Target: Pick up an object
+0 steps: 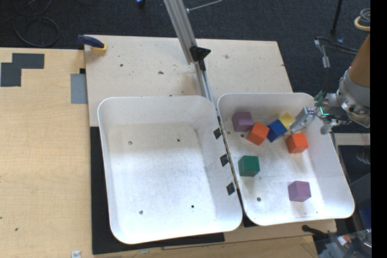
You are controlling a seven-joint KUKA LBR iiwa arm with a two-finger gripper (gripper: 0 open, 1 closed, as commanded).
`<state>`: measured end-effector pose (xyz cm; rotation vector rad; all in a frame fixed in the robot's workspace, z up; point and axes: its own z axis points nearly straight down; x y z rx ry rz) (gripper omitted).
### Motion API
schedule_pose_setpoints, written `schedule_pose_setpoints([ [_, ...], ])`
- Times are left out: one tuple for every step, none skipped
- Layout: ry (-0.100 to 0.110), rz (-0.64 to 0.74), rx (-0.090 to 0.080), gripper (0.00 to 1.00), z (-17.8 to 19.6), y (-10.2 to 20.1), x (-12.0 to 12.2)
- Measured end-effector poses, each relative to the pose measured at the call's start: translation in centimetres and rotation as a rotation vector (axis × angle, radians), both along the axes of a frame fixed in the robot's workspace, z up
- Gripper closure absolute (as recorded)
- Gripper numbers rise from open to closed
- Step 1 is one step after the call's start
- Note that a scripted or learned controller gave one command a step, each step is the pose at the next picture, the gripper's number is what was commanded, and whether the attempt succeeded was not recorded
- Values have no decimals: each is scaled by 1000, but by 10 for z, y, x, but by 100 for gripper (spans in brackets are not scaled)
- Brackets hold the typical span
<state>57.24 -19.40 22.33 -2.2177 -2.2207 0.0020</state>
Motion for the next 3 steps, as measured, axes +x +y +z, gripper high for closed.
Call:
schedule_pose_setpoints([
  [4, -1, 1, 0, -44, 3, -3],
  [5, -1, 1, 0, -88, 1, -5],
  [-2, -3, -1, 0, -133, 2, -4],
])
